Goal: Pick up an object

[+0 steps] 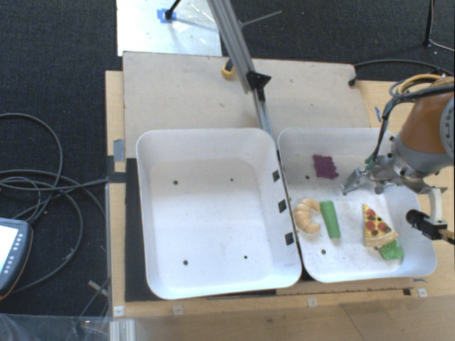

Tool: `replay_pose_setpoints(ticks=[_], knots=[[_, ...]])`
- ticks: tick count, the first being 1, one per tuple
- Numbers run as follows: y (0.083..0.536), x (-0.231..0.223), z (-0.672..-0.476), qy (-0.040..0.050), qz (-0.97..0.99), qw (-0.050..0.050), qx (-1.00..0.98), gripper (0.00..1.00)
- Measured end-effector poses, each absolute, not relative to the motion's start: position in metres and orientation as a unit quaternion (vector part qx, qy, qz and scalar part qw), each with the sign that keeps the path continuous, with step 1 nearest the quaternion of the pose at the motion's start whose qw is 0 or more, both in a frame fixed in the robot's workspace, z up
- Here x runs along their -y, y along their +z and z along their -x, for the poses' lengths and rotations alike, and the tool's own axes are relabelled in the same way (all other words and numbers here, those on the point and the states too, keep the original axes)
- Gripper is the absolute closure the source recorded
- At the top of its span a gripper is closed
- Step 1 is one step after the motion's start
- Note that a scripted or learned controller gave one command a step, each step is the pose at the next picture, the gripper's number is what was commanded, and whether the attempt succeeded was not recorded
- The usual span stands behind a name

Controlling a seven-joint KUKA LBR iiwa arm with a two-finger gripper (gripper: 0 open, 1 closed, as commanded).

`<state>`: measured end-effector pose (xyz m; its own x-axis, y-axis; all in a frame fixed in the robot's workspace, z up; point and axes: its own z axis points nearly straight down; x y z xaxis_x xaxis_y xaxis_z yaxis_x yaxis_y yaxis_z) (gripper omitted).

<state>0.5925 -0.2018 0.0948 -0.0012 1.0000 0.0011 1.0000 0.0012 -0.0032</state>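
The right bin (419, 265) holds a purple grape bunch (325, 165), a tan croissant (308, 215), a green cylinder (329, 219), a pizza slice (375, 224) and a small green piece (390, 251) at the slice's near end. My gripper (370, 180) hangs over the right bin's far right part. It is right of the grapes and just beyond the pizza slice's tip. The grey wrist and orange band (426, 123) rise behind it at the right edge.
The left bin (153, 148) lies beside the right one, and black clips (282, 206) sit along the shared wall. A slanted metal pole (238, 41) crosses above the bench's back. Cables and a pendant (11, 251) lie on the floor to the left.
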Motion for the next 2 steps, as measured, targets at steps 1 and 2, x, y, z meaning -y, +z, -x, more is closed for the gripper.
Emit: replay_pose_setpoints(ticks=[1,2], knots=[[0.109,0.203,-0.595,-0.0011,0.707,-0.002,0.707,1.00],[0.154,0.198,-0.596,-0.0015,0.706,-0.003,0.709,1.00]])
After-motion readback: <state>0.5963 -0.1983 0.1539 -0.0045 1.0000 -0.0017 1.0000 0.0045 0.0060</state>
